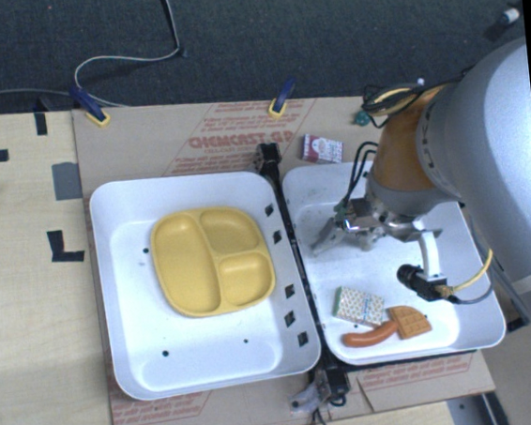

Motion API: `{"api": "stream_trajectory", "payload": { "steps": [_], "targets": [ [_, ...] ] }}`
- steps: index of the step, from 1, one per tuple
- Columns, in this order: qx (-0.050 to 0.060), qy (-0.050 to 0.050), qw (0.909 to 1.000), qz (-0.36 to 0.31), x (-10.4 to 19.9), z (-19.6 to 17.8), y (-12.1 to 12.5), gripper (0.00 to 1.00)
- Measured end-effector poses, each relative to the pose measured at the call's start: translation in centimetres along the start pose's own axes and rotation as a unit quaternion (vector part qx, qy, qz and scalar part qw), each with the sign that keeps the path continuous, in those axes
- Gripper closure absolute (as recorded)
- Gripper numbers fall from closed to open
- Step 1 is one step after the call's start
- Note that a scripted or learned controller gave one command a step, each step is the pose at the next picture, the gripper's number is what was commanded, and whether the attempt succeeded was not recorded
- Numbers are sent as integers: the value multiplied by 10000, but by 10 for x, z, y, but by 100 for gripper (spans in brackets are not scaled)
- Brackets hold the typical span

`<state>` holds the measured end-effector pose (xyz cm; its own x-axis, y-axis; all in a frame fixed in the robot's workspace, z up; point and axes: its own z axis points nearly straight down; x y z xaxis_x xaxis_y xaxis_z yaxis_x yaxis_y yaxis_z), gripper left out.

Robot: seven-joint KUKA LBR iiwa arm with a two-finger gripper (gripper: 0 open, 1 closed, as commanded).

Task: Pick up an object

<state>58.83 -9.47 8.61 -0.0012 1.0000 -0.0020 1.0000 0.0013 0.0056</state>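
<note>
Two white bins: left bin (135, 362) holds one yellow divided plate (212, 260); right bin (466, 327) holds one hot dog (368, 337), one waffle piece (410, 321), one patterned packet (360, 305). Gripper (329, 236) state: cannot tell.

A robot arm (498, 135) with a broad, rounded, pale grey shell; an orange band (400, 150) circles it above the wrist; past that, a smaller silver-grey metal gripper (329, 236) assembly; thin black cables loop beside the wrist; yellow wires sit at the band's upper edge; a white bracket carries a black knob-like fitting trailing a yellow cable.
</note>
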Motion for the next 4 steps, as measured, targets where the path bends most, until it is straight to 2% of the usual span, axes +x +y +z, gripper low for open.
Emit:
{"api": "stream_trajectory", "payload": {
  "steps": [2,3,4],
  "targets": [
    [2,-2,10000,9,-17,-1,-103,0],
    [14,2,10000,4,-7,0,-58,0],
    [-1,-3,10000,5,0,-1,-101,0]
  ]
}}
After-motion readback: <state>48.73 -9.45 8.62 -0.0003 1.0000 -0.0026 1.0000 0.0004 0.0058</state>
